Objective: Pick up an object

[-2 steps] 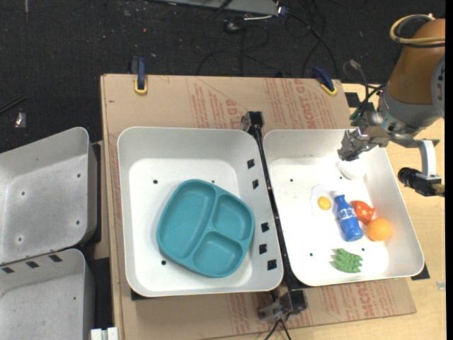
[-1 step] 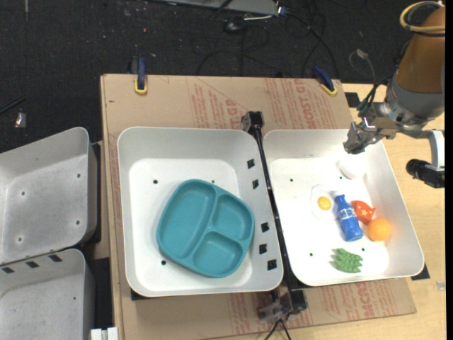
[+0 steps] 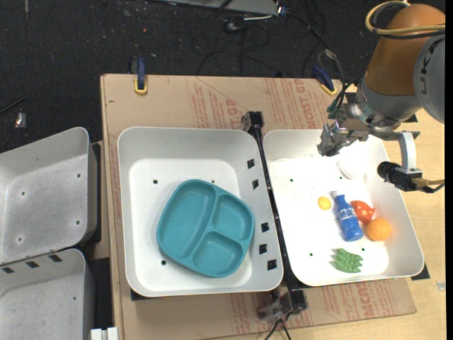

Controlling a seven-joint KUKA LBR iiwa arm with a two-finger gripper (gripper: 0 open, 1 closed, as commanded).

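nearest in the right bin (image 3: 403,257) lies a green leafy toy (image 3: 347,261). beyond it sit an orange ball (image 3: 379,229), a red piece (image 3: 362,209), a small yellow piece (image 3: 324,203), and a blue bottle (image 3: 347,217), its long axis running near to far, cap toward the gripper (image 3: 331,144) hanging well beyond it over the bin's far edge. teal divided plate (image 3: 205,227) fills the left bin (image 3: 134,211).

The arm (image 3: 410,55) is cut off by the picture's right edge.
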